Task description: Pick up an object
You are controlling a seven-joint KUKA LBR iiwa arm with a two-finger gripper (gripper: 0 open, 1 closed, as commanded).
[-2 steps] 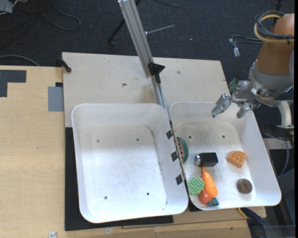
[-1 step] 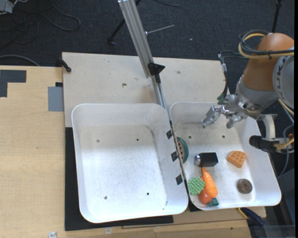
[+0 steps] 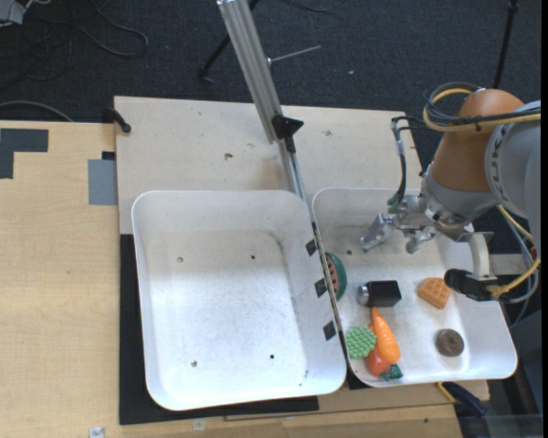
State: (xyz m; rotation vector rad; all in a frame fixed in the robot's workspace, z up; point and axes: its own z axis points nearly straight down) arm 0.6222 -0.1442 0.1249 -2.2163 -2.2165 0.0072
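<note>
Fingers hanging over the far half of right bin, look spread apart, nothing between them. No contact with any object yet; judged stage: approach, pick not begun.

Candidates all on the near side of the fingers: black block closest, almost straight toward the camera; waffle-like orange piece near and to the right; brown round disc further near-right; carrot with green leafy piece and a red bit in a touching cluster, further near.

Best bet, as a judgement: go for the black block or the orange piece, since each stands apart from its neighbours. Centre above target, line up across the short side, drop straight, close only once low. Avoid carrot cluster, likely double grab or slip. Green round thing at the bin divider, near-left, too tight against the wall. Left bin well off to the left, not relevant.
</note>
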